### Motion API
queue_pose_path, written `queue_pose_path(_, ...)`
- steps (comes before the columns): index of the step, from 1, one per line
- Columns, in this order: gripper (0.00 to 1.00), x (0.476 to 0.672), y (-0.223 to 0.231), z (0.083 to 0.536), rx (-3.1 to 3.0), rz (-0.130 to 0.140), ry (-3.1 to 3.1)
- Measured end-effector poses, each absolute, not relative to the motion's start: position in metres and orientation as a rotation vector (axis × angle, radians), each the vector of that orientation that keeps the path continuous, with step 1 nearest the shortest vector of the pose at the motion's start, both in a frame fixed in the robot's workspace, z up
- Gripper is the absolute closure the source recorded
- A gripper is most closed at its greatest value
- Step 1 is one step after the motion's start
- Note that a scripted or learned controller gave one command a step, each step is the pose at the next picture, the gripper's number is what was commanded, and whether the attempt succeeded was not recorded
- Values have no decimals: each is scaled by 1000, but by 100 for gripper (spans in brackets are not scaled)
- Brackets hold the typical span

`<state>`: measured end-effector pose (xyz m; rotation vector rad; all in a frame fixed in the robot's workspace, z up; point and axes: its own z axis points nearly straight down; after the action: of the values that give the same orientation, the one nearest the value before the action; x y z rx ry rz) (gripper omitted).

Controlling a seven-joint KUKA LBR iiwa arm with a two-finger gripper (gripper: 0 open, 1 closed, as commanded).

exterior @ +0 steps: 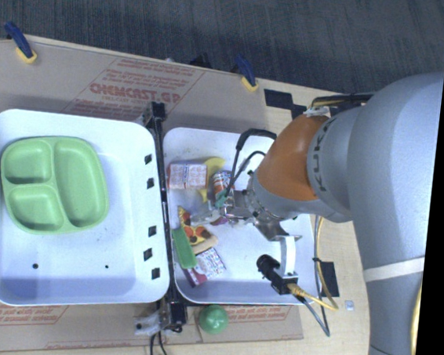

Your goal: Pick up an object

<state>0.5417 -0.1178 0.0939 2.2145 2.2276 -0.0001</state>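
While the gripper (223, 204) hangs over the clutter (197, 225) at frame centre, jaw state untellable, it should drop squarely on one item, clear of neighbours.

Both white bins (61, 286) look like smooth moulded plastic with a slight sheen. The green tray (52, 182) is matt plastic, kinda soft-looking. Under them sits brown cardboard (129, 84) with red print, dull and papery. The arm (389, 159) has a satin grey shell, and its orange band (291, 160) is glossier. The packets (187, 175) look like shiny printed wrappers.
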Motion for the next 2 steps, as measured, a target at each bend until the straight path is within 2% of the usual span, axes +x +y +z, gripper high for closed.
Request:
queue_pose_path(1,100,543,-116,105,2209,4,2234)
queue_pose_path(2,100,513,-132,230,2217,0,2223)
